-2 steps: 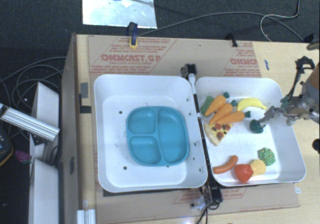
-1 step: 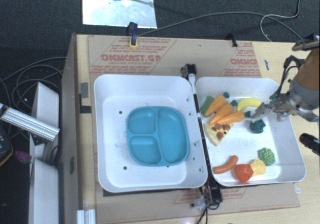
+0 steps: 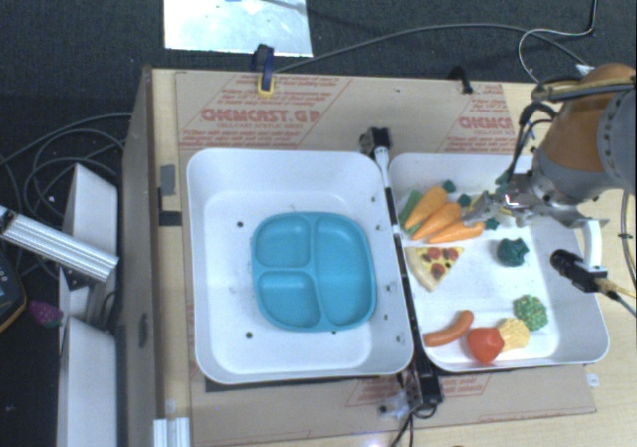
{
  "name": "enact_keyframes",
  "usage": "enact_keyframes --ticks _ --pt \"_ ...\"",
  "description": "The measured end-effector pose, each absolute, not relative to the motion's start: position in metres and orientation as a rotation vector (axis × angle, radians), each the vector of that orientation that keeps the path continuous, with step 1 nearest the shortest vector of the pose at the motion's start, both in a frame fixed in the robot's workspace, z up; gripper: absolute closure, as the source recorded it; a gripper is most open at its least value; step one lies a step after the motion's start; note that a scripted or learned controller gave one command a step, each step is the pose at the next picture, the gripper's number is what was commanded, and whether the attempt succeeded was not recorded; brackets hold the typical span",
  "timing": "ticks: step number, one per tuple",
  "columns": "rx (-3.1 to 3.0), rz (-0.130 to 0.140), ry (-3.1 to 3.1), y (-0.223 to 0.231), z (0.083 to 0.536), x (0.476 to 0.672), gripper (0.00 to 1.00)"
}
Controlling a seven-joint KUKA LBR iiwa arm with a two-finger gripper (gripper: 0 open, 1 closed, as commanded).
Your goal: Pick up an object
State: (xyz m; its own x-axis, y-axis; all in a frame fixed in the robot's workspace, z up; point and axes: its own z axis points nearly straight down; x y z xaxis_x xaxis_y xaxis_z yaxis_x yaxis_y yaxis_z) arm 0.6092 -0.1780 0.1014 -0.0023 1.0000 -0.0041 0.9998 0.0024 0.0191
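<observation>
I am hovering my gripper (image 3: 495, 202) just right of the carrots (image 3: 441, 217), which are lying in the right bin (image 3: 587, 335) above the pizza slice (image 3: 438, 263). I cannot tell its state. I am aiming at 1 carrot, approaching squarely.

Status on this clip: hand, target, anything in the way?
Hand low over right bin, at the carrots. Nothing seen in its grip. Pizza slice and dark green piece close by; blue plate alone in left bin.
</observation>
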Motion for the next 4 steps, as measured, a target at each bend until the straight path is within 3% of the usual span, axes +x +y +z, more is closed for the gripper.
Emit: enact_keyframes --ticks 1,2,3,4 --pt "2.206 0.013 2.203 -0.178 0.096 0.581 0.00" --pt "2.218 0.000 2.222 -0.171 0.086 0.587 0.00" --pt "2.220 0.000 2.222 -0.176 0.084 0.537 0.00" --pt "2.217 0.003 2.222 -0.175 0.095 0.538 1.00"
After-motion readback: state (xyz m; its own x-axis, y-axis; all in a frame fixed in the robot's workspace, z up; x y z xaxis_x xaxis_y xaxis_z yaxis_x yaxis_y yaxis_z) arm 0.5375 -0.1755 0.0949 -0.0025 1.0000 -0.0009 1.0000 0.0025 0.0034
